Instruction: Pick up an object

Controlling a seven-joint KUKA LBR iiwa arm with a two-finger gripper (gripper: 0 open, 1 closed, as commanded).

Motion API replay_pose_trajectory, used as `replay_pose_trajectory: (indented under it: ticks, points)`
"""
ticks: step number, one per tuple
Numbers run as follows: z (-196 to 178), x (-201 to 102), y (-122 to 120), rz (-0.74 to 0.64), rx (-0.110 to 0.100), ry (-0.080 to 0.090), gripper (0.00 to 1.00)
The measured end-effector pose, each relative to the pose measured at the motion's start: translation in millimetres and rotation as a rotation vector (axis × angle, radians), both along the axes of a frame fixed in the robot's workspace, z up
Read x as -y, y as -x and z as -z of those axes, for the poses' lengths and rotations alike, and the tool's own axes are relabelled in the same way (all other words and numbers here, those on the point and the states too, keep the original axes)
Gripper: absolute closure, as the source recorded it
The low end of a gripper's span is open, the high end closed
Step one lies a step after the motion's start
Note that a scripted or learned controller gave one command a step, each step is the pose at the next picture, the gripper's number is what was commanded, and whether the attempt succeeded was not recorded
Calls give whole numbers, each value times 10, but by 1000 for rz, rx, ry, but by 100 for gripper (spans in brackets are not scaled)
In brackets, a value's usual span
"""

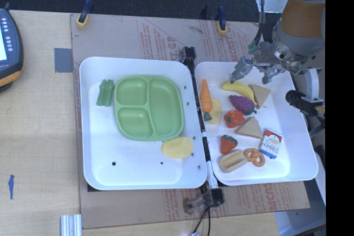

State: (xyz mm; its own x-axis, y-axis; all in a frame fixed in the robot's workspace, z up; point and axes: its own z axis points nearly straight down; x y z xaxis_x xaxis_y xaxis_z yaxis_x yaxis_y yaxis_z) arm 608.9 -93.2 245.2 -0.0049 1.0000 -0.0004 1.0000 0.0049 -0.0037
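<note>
Camera view: you look down at a slant on two white bins set side by side on a brown board, which lies on the wooden bench.

Left bin [88, 119]: a green divided plate [149, 106] fills its centre. A green bean pod [105, 92] lies just beside the plate toward the left wall, and a yellow chip-like piece [177, 147] touches the plate's lower right corner. The lower strip of this bin's floor is bare, so that is where you have open room.

Right bin [301, 166]: crowded. A carrot [206, 96] lies along its left wall. Banana [239, 89], purple grapes [242, 103] and a tan wedge [259, 95] cluster in the upper middle. Below them sit a red pepper [234, 118], a sandwich triangle [249, 128], a strawberry [228, 143], a hot dog [232, 160], a pretzel [255, 157] and a small carton [270, 143]. The items nearly touch; little floor shows between them, apart from a narrow margin along the right wall.

Gripper [256, 72]: at upper right of the frame, over the top edge of the right bin, just above the banana and tan wedge. Its two fingers stand spread apart, with nothing between them. The banana lies immediately below and left of the fingertips, close but not grasped.

Blue clamps pin the board's top edge; a pendant lies at far left.
</note>
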Motion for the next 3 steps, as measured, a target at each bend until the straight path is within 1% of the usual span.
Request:
replay_pose_trajectory:
  ticks: [1, 2, 3]
  points:
    - [499, 536, 151, 5, -6, 2, 0]
    - [1596, 263, 97, -2, -7, -2, 0]
    - [1538, 240, 453, 1, -5, -1, 0]
